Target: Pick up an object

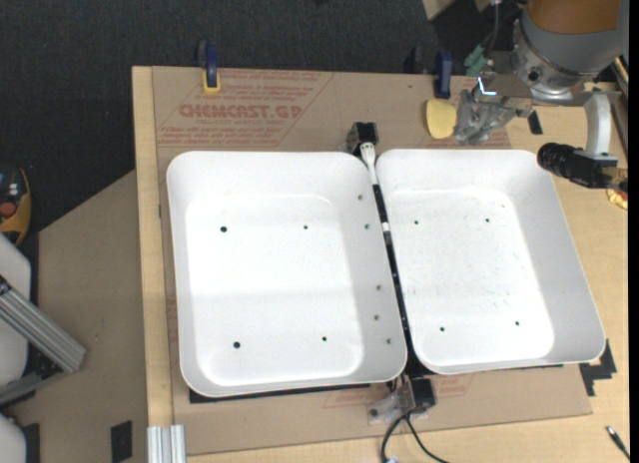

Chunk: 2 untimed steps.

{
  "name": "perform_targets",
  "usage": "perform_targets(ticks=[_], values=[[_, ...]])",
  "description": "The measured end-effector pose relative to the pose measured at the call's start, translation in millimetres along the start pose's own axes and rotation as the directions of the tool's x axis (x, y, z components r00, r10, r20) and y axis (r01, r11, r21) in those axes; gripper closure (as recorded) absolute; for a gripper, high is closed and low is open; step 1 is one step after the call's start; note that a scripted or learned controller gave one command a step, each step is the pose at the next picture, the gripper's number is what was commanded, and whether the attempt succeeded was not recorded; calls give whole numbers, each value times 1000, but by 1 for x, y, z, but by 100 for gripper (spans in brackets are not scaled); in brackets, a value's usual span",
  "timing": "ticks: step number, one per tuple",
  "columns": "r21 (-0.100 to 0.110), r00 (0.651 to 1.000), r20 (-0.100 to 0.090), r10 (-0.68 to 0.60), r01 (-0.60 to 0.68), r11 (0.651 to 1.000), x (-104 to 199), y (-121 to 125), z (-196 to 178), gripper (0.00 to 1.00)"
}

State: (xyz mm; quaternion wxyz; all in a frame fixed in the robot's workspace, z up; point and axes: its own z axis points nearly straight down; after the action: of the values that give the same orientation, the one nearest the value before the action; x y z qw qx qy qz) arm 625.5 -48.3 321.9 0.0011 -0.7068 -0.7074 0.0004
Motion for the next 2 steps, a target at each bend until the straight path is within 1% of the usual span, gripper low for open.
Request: perform_targets(ticks=[1,2], values=[[8,1000,-2,-7,7,1000,88,-12,101,100],[-23,1000,4,4,-3,1000,38,44,-52,100]])
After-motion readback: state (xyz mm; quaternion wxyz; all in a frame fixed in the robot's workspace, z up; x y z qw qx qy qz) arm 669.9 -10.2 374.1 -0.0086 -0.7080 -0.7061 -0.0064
